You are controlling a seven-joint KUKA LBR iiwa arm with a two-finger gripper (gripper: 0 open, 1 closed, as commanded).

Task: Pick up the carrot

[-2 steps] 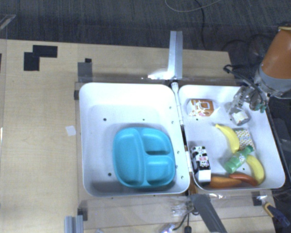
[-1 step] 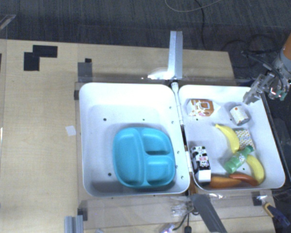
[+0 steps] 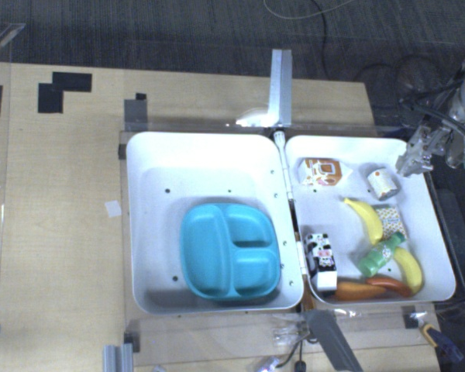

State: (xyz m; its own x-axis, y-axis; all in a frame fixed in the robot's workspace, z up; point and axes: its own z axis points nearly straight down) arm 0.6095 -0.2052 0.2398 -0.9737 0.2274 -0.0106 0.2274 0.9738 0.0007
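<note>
Step in hand, by judgement: approach, grasp not yet begun. End effector (image 3: 415, 160) at upper right corner of right bin (image 3: 442, 231), over the rim, well apart from target. Nothing between the jaws; degree of opening not determinable at this resolution.

Carrot (image 3: 366, 288) lying flat along near wall of right bin, long axis roughly parallel to that wall. Orange, tapered, smooth-looking, possibly a toy. Crowded position: black-and-white patterned box (image 3: 319, 255) just beside its left end, lower banana (image 3: 408, 268) at its right end, green bottle (image 3: 378, 257) lying just behind.

Next move, by judgement: traverse across bin toward near wall, descent with jaws set across carrot's narrow width. Little clearance between wall and neighbouring items; risk of striking bottle or wall, or of rounded body slipping out.

Other contents of right bin: upper banana (image 3: 365, 216), yellow, curved; small white cylinder (image 3: 381, 183); flat orange-and-white packet (image 3: 321, 172); speckled patch (image 3: 390, 222), material undetermined.

Left bin (image 3: 147, 208): blue divided plate (image 3: 231, 249), glossy plastic, rounded corners. Both bins white, shallow, smooth-walled, on pale wood-grain tabletop (image 3: 54, 231).
</note>
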